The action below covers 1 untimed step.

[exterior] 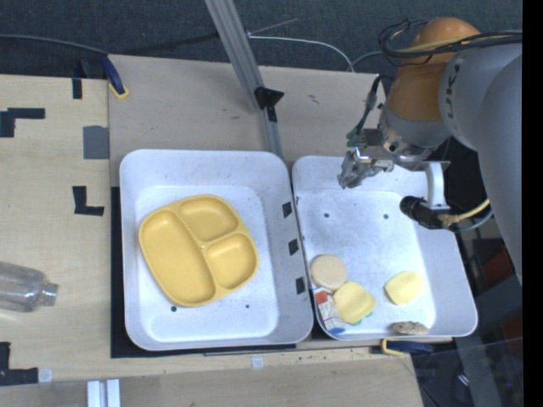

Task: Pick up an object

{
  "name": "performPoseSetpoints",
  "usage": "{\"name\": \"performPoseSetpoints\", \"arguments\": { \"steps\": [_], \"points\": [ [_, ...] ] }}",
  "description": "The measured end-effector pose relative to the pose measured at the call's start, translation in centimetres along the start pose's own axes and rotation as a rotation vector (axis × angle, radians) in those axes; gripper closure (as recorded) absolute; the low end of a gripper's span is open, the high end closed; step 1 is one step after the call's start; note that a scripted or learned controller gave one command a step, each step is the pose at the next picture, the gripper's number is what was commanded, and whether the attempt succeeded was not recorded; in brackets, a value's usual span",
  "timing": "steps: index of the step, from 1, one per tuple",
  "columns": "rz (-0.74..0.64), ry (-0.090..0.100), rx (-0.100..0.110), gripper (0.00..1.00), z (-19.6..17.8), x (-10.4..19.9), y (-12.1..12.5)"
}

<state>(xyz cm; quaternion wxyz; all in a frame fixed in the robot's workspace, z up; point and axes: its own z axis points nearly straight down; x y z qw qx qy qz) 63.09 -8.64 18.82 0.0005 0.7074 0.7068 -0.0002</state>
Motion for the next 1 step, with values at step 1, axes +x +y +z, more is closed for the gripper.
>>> {"name": "performPoseSetpoints", "arguments": {
  "steps": [1],
  "points": [
    [0.002,-0.003,0.003,1.00,6.42,-6.16,3.45]
  ]
}}
